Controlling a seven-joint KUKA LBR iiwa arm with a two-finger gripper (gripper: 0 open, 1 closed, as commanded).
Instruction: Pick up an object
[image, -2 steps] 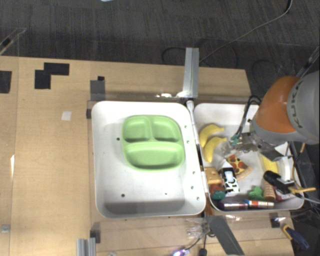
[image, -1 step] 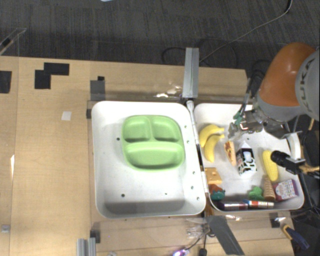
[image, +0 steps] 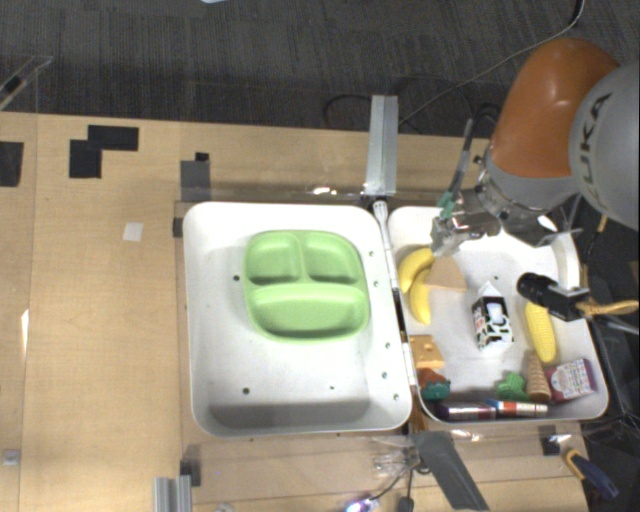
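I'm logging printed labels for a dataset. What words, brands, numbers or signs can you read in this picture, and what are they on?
"KU": large dark letters on the grey arm housing, cut off at the frame's edge.
Small black-and-white carton: dark print, too blurred to read.
Purple carton: print too small to read.
Markers: no legible text.
Green divided plate: no text.

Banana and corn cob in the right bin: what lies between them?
In the camera view, a small black-and-white carton stands between the banana and the corn cob, with a tan wedge-shaped piece touching the banana's right side.
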